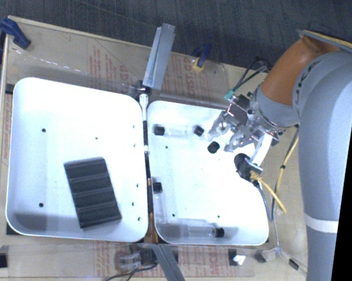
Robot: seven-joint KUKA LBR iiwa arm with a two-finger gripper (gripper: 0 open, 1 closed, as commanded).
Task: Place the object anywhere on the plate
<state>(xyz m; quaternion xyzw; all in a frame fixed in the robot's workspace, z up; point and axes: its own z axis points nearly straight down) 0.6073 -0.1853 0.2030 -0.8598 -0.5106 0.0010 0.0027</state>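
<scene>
Object: probably the small black piece point(213, 148) in the right bin point(251, 226), upper half, lying on the bin floor just beside the gripper point(231, 136). It is not lifted. A second small black piece point(198, 130) sits near it, toward the bin divider.

Gripper: hangs over the right bin's upper right part. I cannot tell from here whether it is open or closed; the hardware blurs against the white floor.

Other items in the right bin: a clear tube point(168, 130) near the divider, another clear tube point(199, 227) along the lower wall.

Plate point(92, 193): dark, ridged, lying askew in the left bin point(32, 103), well apart from the object.

Judgement: the pick is not yet made. Centre over one piece only, avoiding its neighbour. Lift clear of the divider before crossing. Release low over the plate's middle; the ridges may let a small piece roll.
</scene>
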